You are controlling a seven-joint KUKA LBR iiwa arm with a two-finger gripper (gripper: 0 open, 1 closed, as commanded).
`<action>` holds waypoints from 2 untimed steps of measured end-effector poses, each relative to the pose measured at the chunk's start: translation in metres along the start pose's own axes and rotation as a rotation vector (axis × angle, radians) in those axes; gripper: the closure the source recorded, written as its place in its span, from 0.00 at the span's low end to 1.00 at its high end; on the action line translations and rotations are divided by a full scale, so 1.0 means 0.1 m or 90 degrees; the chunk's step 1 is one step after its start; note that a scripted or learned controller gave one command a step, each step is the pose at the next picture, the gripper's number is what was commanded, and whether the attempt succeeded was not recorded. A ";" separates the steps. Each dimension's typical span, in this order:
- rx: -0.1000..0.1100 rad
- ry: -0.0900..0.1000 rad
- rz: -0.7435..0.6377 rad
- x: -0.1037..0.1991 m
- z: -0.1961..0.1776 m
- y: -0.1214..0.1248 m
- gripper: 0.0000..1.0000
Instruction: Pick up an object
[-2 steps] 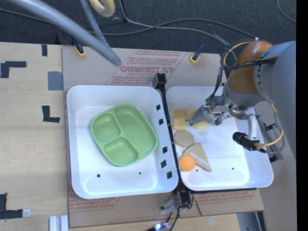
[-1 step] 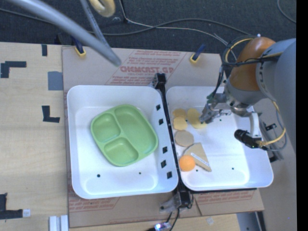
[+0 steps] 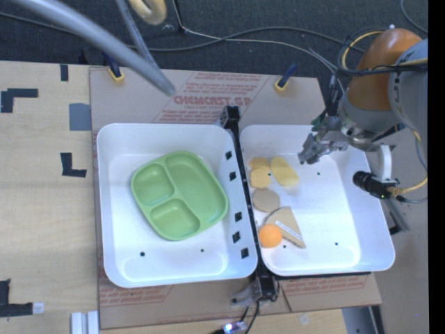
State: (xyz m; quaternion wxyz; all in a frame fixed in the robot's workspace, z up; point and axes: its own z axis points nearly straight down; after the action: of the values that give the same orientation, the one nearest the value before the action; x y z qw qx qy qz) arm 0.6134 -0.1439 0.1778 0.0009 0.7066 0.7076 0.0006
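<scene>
Candidate objects lie in the right bin (image 3: 348,252), grouped along its left side. Two pale yellow pieces sit side by side at the top of the group: a rounder one (image 3: 259,175) to the left, an oval one (image 3: 284,171) to the right, touching or nearly so. Just below them, a tan disc (image 3: 265,200). Below that, a beige wedge (image 3: 286,225) with an orange ball (image 3: 270,236) against its lower left edge.

Gripper (image 3: 306,157) hangs over the upper part of the right bin, to the right of the oval yellow piece and apart from it. Nothing seen between the fingers. Whether they are apart or together: cannot tell, tips too dark and small.

Arm enters from the right, orange band (image 3: 384,67) above the wrist.

Left bin (image 3: 111,186) holds a green divided tray (image 3: 179,195), three compartments, set at a slant. Black clips run along the seam between the bins. Both bins rest on a cardboard sheet (image 3: 208,92) on the bench (image 3: 42,207).
</scene>
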 end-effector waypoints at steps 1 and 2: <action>-0.001 0.000 0.000 0.00 -0.53 0.01 1.00; 0.003 0.001 -0.002 0.53 -0.55 -0.21 1.00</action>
State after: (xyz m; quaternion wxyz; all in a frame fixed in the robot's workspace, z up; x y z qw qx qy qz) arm 0.5920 -0.0904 0.2330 -0.0011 0.7055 0.7087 -0.0004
